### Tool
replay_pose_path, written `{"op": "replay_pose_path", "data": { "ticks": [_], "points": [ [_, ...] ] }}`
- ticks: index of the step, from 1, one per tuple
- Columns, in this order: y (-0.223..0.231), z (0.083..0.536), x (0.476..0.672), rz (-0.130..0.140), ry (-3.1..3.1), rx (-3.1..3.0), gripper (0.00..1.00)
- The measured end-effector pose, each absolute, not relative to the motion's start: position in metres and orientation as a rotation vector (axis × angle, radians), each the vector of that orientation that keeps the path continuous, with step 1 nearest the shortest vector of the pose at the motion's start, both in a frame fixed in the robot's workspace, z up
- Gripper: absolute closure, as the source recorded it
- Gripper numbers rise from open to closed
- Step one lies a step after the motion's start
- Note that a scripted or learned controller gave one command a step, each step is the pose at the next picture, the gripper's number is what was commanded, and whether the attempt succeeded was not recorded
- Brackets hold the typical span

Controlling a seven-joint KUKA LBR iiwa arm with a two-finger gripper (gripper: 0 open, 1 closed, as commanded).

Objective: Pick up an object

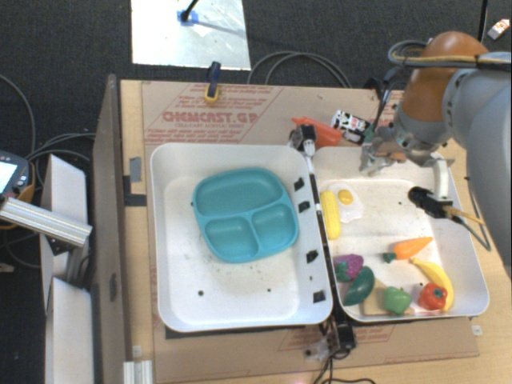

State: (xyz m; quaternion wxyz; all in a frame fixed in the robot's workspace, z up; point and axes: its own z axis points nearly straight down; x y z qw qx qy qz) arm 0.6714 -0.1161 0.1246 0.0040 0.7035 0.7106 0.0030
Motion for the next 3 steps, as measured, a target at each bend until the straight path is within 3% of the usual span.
{"op": "replay_pose_path", "data": {
  "ticks": [1,2,3],
  "points": [
    [-0.116,0.124,0.671,0.008,2.228,2.204,0.0],
    [-0.131,0.083,0.668,-0.002,2.221,2.221,0.0],
    [-0.131,0.097,0.67,0.005,2.221,2.213,1.0]
  ]
}}
